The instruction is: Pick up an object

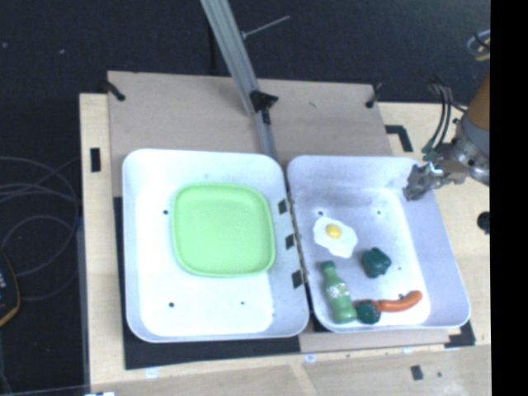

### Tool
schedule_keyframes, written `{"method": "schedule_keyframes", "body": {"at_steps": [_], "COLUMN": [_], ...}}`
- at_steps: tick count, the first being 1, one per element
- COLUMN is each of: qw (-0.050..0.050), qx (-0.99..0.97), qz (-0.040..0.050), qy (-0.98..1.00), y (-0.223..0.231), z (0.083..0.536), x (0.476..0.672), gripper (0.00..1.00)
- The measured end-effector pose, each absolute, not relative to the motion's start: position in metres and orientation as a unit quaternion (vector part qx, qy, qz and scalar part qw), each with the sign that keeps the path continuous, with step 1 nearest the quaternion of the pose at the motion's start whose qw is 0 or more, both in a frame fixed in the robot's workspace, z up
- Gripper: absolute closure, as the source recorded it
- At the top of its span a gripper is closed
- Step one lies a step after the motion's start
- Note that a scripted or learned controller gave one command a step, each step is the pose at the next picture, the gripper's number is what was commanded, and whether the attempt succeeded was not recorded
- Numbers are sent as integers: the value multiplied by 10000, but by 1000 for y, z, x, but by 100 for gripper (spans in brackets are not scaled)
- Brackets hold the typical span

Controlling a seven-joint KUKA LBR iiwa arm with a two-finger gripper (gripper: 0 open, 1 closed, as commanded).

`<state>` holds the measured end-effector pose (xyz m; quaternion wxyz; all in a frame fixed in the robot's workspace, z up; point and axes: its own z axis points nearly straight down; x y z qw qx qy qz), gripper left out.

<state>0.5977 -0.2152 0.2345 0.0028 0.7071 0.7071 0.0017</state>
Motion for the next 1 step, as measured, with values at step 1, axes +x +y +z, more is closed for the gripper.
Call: {"method": "schedule_keyframes", "body": {"at_steps": [1], "qw": [14], "qx": [7070], "qz": [10], "qy": [7072], "y": [-216], "z": [264], "x": [598], "gripper": [100]}}
